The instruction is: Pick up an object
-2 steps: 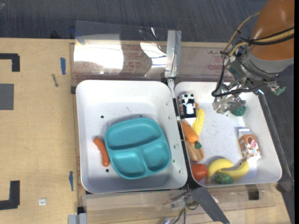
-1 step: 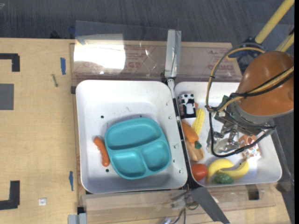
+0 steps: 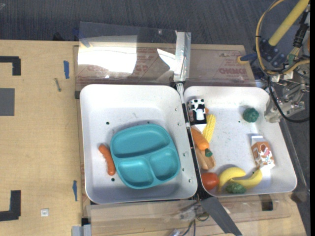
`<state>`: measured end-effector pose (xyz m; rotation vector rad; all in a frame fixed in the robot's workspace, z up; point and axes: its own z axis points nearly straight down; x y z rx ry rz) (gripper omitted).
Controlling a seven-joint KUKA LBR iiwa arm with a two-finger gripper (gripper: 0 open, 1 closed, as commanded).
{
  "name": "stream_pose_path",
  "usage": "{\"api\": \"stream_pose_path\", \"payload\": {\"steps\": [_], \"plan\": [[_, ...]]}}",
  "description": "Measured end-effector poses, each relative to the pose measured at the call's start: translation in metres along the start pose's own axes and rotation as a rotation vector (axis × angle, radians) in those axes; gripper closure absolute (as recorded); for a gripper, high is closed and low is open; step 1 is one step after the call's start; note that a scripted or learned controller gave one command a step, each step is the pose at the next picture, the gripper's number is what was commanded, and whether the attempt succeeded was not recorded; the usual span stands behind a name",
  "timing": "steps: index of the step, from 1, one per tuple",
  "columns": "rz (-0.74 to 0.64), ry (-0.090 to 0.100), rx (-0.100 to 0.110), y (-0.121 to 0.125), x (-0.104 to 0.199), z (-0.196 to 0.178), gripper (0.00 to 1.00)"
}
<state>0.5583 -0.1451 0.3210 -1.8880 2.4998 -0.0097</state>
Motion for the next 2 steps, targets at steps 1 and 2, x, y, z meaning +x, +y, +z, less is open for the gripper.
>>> {"api": "stream_pose_path", "payload": {"steps": [1,2], "plan": [[-0.835,-0.004,-0.003,-0.059,0.044,-0.026,1.00],[-1.073,-0.006,-0.004,-0.085,0.041,0.004,1.00]]}}
